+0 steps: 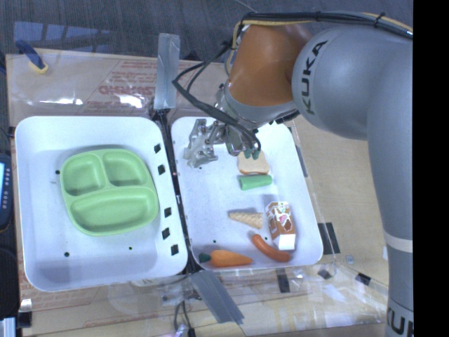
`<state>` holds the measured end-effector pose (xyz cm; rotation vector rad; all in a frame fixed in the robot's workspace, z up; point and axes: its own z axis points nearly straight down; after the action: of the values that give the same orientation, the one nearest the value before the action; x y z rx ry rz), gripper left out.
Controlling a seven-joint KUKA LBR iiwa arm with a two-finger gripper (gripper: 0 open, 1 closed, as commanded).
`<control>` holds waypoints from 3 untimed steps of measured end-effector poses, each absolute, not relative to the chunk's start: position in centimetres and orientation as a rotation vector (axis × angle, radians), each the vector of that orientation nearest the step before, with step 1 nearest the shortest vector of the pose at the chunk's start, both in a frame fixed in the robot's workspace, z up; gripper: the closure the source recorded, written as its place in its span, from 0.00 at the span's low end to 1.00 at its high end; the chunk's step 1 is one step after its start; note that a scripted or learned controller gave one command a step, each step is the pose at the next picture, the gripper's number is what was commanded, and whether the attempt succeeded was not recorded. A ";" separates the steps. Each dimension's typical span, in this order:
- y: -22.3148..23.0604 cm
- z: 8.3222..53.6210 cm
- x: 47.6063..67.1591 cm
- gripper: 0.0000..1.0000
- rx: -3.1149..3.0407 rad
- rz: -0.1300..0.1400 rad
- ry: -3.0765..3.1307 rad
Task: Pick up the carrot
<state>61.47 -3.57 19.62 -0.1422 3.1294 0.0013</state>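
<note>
The carrot (226,259) is orange with a green stub and lies flat at the near edge of the right bin (210,209). My gripper (200,149) hovers over the far left part of that bin, well away from the carrot. Its metal fingers (196,144) point left and down, with nothing visible between them.
The right bin also holds a slice of bread (252,163), a green cylinder (255,182), a waffle cone (246,218), a sausage (270,248) and a small carton (280,225). A green divided plate (109,189) sits in the left bin (42,146).
</note>
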 end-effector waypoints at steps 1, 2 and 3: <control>1.6 19.3 61.9 1.00 -0.790 0.000 3.035; 11.1 11.8 59.0 1.00 -1.100 0.005 2.945; 20.1 21.3 63.7 1.00 -1.043 0.002 2.949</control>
<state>63.74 20.12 21.31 -1.0430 2.9490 0.0022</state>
